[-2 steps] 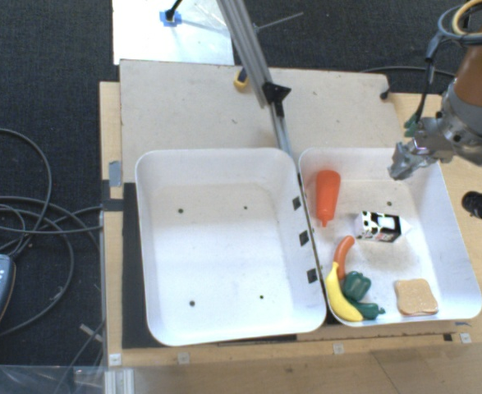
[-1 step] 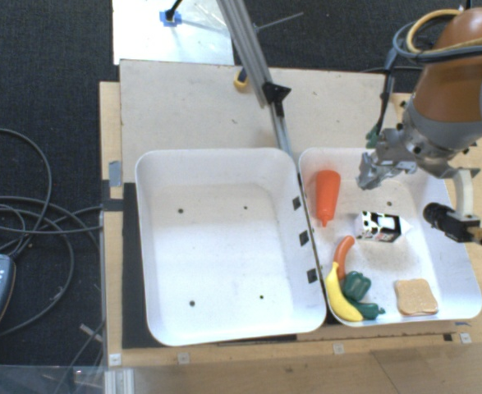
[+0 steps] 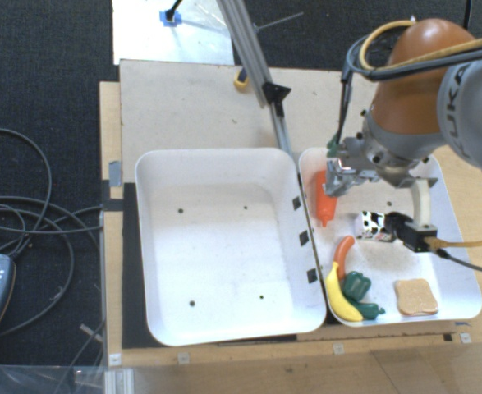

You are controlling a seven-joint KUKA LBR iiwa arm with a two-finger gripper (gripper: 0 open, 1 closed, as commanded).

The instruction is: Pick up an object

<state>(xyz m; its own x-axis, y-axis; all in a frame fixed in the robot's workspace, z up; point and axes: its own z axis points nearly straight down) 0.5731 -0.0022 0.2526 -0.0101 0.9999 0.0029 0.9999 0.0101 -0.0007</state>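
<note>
The gripper (image 3: 337,180) hangs right of centre over the carrot (image 3: 326,200) by the right bin's (image 3: 462,298) left wall, fingers' state I cannot tell, so it should descend straight, straddling that 1 carrot.

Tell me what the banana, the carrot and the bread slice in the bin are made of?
The banana looks like smooth plastic: even yellow with a slight sheen. The carrot seems plastic too, a plain bright orange without real texture. The bread slice looks matte and tan, maybe foam or plastic; the view leaves that open. All are probably toy food, lying in the right-hand white bin.
</note>
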